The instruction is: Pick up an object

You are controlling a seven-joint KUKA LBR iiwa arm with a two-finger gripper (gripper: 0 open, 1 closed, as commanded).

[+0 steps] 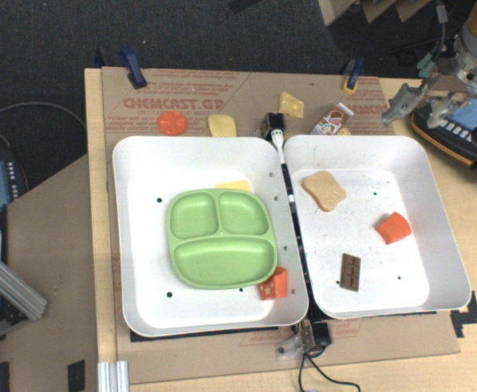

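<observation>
Gripper [418,96]: at the far right, above the counter beyond the right bin's back corner; whether its fingers are released or clenched I cannot tell; nothing visible between them.
Right bin [434,219]: holds a toast slice [324,190] near the back left, an orange block [394,228] at the right, a brown chocolate bar [349,271] toward the front.
Left bin [136,219]: holds a green divided plate [220,238]; a small orange piece [275,284] touches its front right corner.
</observation>
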